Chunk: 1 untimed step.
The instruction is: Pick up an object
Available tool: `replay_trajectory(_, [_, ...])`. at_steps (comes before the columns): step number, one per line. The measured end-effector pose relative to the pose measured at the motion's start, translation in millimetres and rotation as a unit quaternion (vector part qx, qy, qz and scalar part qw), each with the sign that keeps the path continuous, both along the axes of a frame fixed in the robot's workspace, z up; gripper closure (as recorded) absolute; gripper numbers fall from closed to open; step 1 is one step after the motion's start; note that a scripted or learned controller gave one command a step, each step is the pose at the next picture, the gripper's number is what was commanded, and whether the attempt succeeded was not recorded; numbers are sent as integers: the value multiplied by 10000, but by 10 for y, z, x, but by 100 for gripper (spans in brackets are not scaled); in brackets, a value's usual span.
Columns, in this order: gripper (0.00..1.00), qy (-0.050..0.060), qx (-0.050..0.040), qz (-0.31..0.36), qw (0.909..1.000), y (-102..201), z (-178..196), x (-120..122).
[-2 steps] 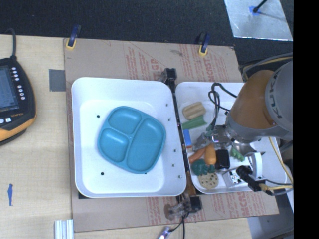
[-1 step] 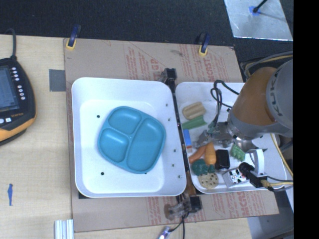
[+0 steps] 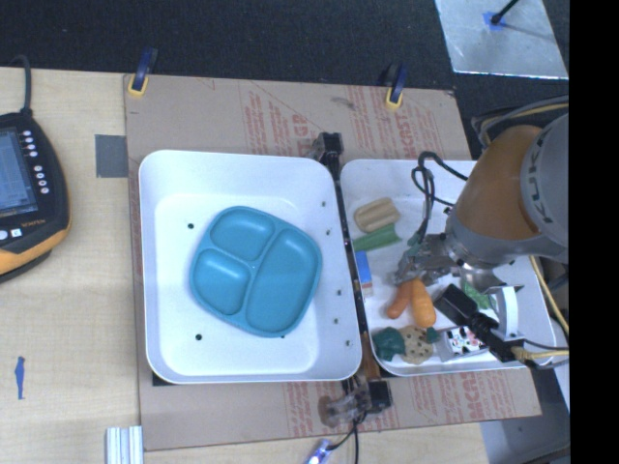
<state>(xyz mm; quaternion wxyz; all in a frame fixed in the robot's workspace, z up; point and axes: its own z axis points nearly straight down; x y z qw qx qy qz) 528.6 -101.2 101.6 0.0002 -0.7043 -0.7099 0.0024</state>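
Bench seen from above. Far left: a black-and-orange pendant [image 3: 24,196] lying on the wood. Left bin [image 3: 155,259] holds a blue divided plate [image 3: 256,271], set slightly askew near the middle. Right bin [image 3: 363,177] carries the small objects: a tan block [image 3: 375,213] at its upper left, a green bar [image 3: 374,239] just below it, a blue stick [image 3: 364,271] along the left wall, two orange carrot-like pieces [image 3: 413,301] side by side, a dark green lump [image 3: 390,340] and a speckled cookie [image 3: 418,343] near the front edge. Arm [image 3: 513,196] reaches in from the right, bent down over this bin, orange band uppermost. Gripper [image 3: 418,262] points down just above the carrots; cannot tell its state from here.
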Motion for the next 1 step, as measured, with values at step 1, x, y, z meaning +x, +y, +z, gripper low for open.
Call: replay_trajectory(1, [100, -8, 20, -17, 10000, 630, 904, 376])
